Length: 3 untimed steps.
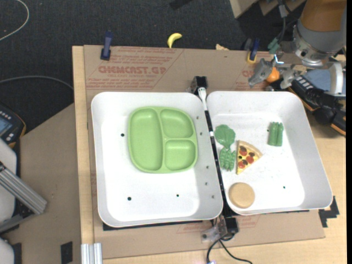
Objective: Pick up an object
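A robotics lab: clamped cardboard sheet, loose cables, toy food.

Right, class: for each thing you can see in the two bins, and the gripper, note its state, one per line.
Green divided plate: upright in left bin.
Broccoli: lying flat.
Pizza slice: flat, topping up.
Round cookie: flat.
Green block: lying apart.
Gripper: raised beyond right bin.

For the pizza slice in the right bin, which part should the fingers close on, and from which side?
Probably best from straight above, closing across the two long edges of the pizza slice near its middle. It lies flat with its crust toward the bin's centre, and the green leafy toy sits close on its left, so a low side approach looks blocked there.
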Each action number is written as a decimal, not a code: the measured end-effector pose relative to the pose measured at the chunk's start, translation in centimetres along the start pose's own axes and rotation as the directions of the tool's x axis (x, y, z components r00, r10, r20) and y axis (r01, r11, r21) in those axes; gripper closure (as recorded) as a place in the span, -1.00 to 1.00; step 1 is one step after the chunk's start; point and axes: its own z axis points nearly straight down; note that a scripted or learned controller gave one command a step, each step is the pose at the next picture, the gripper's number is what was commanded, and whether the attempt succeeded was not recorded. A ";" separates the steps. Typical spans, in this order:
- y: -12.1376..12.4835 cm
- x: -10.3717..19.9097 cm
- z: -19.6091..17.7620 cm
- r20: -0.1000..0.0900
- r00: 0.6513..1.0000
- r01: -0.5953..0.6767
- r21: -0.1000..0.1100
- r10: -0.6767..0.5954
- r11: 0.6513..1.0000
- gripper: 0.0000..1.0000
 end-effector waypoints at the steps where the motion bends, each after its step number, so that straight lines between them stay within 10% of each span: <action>1: -6.9 5.8 9.3 -0.005 1.000 0.004 0.015 -0.004 1.000 -1.00; 2: -6.4 5.4 7.6 0.001 1.000 -0.001 -0.003 0.001 1.000 1.00; 3: -10.2 15.7 8.8 -0.005 1.000 0.010 0.006 -0.010 1.000 1.00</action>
